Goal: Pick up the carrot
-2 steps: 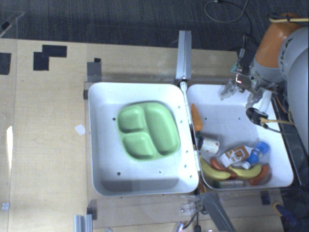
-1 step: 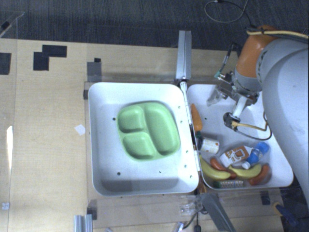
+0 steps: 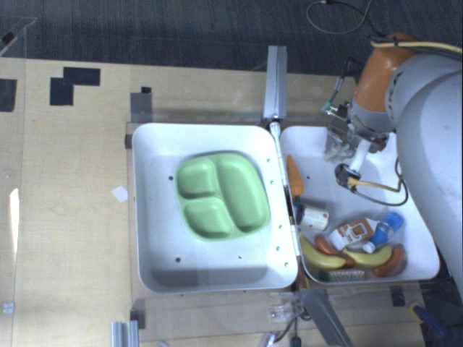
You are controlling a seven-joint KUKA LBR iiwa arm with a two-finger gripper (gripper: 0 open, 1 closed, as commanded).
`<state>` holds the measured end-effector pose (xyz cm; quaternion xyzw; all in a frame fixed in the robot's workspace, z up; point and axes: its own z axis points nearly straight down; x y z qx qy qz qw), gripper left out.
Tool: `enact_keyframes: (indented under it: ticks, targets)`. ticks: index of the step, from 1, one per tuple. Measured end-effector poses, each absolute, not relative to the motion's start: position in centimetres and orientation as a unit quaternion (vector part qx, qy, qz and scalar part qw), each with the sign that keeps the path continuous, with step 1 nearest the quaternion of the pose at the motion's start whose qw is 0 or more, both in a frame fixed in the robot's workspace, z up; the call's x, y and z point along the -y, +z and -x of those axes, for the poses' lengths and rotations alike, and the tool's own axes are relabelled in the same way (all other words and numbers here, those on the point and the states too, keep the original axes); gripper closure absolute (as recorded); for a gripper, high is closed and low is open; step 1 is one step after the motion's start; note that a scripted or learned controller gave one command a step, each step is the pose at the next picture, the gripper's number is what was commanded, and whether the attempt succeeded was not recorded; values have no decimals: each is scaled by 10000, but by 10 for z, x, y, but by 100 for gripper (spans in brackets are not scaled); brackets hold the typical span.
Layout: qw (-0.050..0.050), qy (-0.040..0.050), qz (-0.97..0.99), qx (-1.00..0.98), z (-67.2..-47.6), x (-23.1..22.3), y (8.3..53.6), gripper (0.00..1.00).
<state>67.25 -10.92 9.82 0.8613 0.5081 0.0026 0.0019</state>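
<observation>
camera view | gripper (image 3: pixel 340 149) over bare floor of right bin (image 3: pixel 318 147), can't tell its grasp state | carrot (image 3: pixel 294 176) lies apart from gripper, toward left bin, along dividing wall | bananas (image 3: pixel 340 257), bottle (image 3: pixel 382 231), carton (image 3: pixel 353 232) cluster well beyond carrot at bin's near end | green sectioned tray (image 3: pixel 221 194) in left bin (image 3: pixel 155 194)

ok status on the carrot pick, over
Gripper hovering over right bin's far end. Orange carrot lying against left wall, apart from gripper. Path between looks unobstructed.

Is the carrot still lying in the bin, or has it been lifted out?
In the bin. The carrot lies flat against the right bin's left wall, apart from the pincer.
</observation>
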Motion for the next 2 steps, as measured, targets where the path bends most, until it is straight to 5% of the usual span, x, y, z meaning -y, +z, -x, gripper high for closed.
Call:
enact_keyframes:
  ticks: [1, 2]
  targets:
    - [33, 34, -8727, -4883, -592, 149, 89, 100]
    - [43, 39, -8680, -4966, -595, 196, 88, 100]
